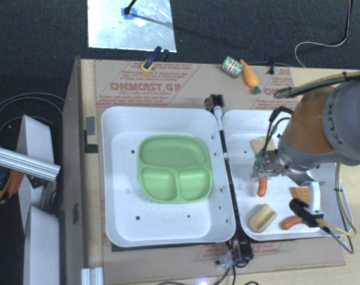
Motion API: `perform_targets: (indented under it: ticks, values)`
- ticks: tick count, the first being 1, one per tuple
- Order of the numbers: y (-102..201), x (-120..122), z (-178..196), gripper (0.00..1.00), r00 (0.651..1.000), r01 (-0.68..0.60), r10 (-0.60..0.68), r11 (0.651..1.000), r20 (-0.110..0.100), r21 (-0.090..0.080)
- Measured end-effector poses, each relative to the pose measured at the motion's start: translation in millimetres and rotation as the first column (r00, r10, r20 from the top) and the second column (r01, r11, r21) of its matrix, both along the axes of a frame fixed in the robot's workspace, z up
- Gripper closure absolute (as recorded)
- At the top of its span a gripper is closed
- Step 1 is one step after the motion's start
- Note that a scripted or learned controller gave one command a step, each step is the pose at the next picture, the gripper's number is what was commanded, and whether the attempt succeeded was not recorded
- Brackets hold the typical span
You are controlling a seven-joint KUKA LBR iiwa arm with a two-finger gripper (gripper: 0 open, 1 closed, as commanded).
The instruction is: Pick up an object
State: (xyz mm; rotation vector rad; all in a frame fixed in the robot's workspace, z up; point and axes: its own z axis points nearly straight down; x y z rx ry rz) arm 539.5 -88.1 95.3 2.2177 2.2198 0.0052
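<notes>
In the right bin [239,135] lie several food items: an orange sausage [262,186] standing upright in the view, a tan bread roll [261,217], a second orange sausage [290,222] near the front rim, an orange cracker [299,193] and a pale wedge [259,145] farther back. My gripper [263,172] hangs low over the right bin, right at the top end of the upright sausage. The wrist hides the fingertips, and nothing shows held between them.
The left bin [117,135] holds a green three-compartment plate [174,168]. On the cardboard behind the bins lie a small can [232,66] and a toy carrot [250,76]. A black divider rail [224,159] runs between the bins.
</notes>
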Motion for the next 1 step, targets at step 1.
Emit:
perform_targets:
  ticks: [1]
  values:
    - [98.6, 53.1, 90.0, 1.00, 1.000, -0.004, 0.004, 1.000, -0.001, 0.002]
